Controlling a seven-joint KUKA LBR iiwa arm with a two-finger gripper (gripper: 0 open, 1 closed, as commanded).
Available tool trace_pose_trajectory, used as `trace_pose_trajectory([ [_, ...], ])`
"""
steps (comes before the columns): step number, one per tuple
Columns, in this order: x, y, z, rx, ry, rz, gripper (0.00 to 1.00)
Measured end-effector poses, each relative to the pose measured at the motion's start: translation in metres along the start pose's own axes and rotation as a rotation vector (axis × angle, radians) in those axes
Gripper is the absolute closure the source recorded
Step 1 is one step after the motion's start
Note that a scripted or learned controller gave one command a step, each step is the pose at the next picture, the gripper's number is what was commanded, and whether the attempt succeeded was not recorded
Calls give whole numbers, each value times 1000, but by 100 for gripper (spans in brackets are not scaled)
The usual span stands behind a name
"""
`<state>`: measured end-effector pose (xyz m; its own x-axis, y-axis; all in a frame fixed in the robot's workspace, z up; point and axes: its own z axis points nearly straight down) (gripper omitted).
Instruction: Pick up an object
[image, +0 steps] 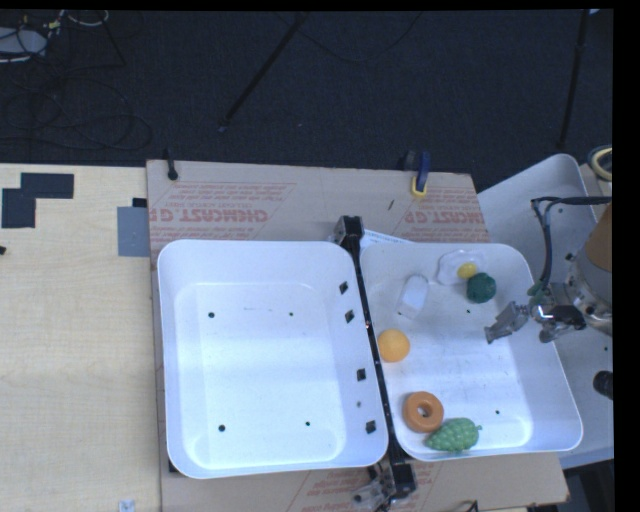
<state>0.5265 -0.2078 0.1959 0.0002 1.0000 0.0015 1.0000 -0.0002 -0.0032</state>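
Over the right bin's (560, 425) right wall you see the gripper (505, 325); whether it is parted or closed you cannot tell; nearest lies a dark green ball (481, 287), beside a small yellow piece (466, 270); an orange ball (393, 346), a ring (424, 410) and green grapes (453, 435) lie farther off.

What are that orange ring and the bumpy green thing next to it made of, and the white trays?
The orange ring looks like matte rubber or plastic, smooth and evenly coloured. The bumpy green thing seems moulded plastic or rubber, a grape-like toy with a knobbly surface. The white trays look like thin glossy plastic with rounded formed edges.
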Motion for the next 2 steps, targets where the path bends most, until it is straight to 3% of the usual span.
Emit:
trace_pose_trajectory([
  [1,9,21,114,-1,-1,-5,0],
  [2,8,21,109,-1,-1,-2,0],
])
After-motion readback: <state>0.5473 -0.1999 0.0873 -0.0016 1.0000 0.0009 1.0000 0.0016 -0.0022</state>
